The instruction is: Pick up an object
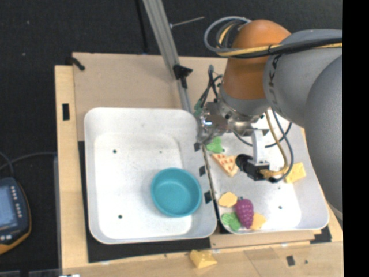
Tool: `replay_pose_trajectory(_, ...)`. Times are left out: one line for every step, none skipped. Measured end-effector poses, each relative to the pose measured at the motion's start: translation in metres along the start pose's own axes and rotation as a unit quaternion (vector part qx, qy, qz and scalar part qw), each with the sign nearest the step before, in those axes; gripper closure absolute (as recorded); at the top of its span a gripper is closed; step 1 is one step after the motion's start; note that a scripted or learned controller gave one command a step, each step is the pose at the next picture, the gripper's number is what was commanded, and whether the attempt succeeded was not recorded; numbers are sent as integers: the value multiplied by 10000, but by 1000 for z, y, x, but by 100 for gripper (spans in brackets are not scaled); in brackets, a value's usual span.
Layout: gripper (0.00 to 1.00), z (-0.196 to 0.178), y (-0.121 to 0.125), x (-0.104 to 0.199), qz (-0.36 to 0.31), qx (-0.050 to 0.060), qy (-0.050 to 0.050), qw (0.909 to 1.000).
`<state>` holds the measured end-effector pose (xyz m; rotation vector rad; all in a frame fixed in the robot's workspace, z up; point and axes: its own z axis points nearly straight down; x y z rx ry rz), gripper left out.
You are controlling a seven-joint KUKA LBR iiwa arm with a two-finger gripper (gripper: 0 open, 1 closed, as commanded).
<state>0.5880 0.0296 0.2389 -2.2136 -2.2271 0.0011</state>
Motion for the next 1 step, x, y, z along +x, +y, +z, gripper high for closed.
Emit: replay_pose_trajectory(100, -12, -4, 51, -12, -18, 7, 10000)
